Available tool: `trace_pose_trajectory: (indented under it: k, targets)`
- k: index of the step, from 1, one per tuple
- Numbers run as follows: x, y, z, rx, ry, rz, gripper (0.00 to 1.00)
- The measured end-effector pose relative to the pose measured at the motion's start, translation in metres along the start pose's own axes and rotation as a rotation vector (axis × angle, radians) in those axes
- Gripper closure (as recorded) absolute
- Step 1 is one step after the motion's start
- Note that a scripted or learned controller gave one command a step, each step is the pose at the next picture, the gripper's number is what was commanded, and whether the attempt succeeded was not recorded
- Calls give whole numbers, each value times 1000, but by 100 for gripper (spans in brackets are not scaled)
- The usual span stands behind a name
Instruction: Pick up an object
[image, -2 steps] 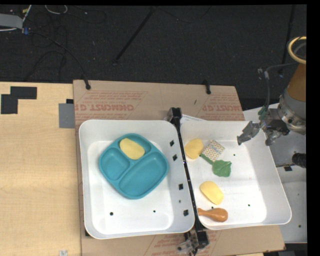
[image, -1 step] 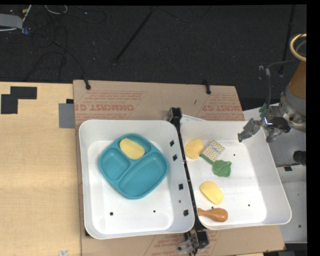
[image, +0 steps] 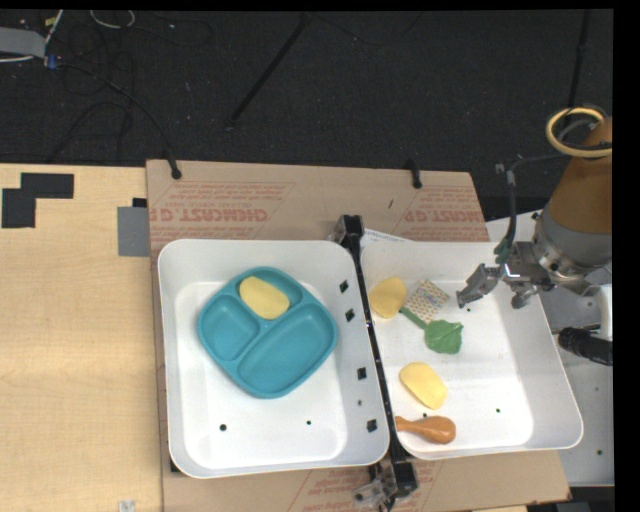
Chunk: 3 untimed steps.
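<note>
Approach is the step in hand: nothing has been lifted yet, and the arm is only reaching in over the right edge of the right bin (image: 560, 400).

From the overhead camera, two white bins sit side by side on the desk (image: 70, 350). The left bin (image: 190, 400) bears a teal divided plate (image: 280, 350), and a yellow toy piece (image: 264, 296) lies in the plate's upper compartment. The right bin carries the loose candidates: a yellow rounded piece (image: 388, 297) near the divider, a small patterned packet (image: 428, 298) just beside it, a green toy vegetable with a stalk (image: 440, 333) below the packet, another yellow piece (image: 423, 384) lower down, and an orange-brown drumstick-shaped toy (image: 428, 428) near the front wall.

The tool (image: 478, 288) hangs at the upper right part of the right bin, near the packet and the green vegetable but apart from both. Its dark fingers overlap at this slant, so it cannot be told whether they stand apart or together; nothing shows between them.

The next move probably calls for settling on one target, most likely the packet or the green vegetable as the nearest, then centring above it and descending with the jaws straddling it. The packet looks flat and may be hard to grip.
</note>
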<state>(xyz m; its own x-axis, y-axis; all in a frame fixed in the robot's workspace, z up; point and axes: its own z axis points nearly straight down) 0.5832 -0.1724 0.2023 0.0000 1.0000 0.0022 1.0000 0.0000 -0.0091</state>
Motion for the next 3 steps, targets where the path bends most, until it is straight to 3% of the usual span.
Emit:
trace_pose_trajectory:
  k: [2, 3]
  targets:
    - [-3, 8, 90, -2, -1, 1, 0]
    - [-4, 8, 77, -5, -1, 2, 100]
